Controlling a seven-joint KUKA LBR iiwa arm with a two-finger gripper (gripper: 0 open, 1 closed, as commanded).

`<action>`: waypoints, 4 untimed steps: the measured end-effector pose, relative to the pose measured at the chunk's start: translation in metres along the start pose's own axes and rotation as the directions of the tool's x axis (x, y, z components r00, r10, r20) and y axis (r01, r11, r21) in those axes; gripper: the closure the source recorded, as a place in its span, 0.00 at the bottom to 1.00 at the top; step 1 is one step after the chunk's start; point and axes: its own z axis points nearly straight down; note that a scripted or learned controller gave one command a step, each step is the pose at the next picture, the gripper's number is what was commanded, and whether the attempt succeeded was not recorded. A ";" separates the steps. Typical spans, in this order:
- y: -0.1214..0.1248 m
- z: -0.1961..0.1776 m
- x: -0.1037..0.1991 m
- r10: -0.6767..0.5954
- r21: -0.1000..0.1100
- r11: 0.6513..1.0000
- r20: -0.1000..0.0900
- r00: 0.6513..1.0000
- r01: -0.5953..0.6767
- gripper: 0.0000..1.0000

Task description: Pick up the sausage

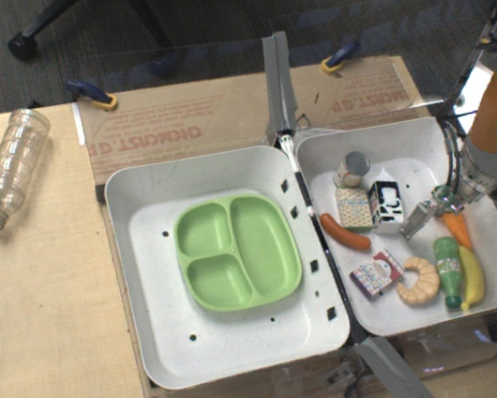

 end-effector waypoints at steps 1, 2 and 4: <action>-0.001 -0.011 -0.005 0.002 -0.004 1.000 0.018 1.000 -0.002 1.00; -0.061 -0.002 0.002 0.057 0.000 0.998 0.029 0.998 -0.057 1.00; -0.056 -0.009 0.008 0.046 -0.001 0.999 0.022 0.999 -0.046 1.00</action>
